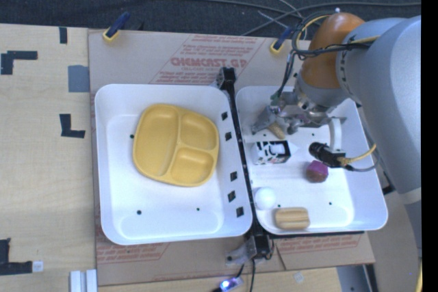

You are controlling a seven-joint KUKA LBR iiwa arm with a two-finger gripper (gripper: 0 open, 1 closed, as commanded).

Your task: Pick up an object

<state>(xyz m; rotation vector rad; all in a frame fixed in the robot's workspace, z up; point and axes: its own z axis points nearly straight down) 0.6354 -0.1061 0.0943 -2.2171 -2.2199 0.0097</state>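
Observation:
My gripper (274,125) hangs low over the upper left part of the right bin (363,215), under the grey arm with its orange band (332,37). A small tan object (277,131) shows right at the gripper's tip; whether it is gripped is unclear. Just below lies a black-and-white object (272,150). A purple ball (316,171) rests to the right of it. Near the bin's front wall sit a white ball (264,198) and a tan loaf-shaped block (292,217).
The left bin (116,215) holds a yellow divided plate (175,144). A black divider (234,147) runs between the bins. Cables (342,159) trail from the wrist over the right bin's right side. Clamps (116,25) hold the cardboard at the back.

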